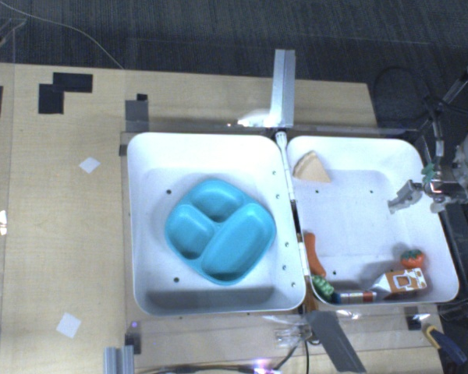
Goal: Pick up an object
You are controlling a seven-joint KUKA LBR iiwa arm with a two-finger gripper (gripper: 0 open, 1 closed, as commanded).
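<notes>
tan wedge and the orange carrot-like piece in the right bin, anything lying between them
In the camera view, nothing lies between the tan wedge and the orange carrot-like piece; that stretch along the right bin's left side is bare white floor.

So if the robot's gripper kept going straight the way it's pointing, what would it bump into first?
The gripper points left and slightly down over the right bin. Going straight on, it would probably meet that bin's bare white floor first. Depth is hard to judge.
</notes>
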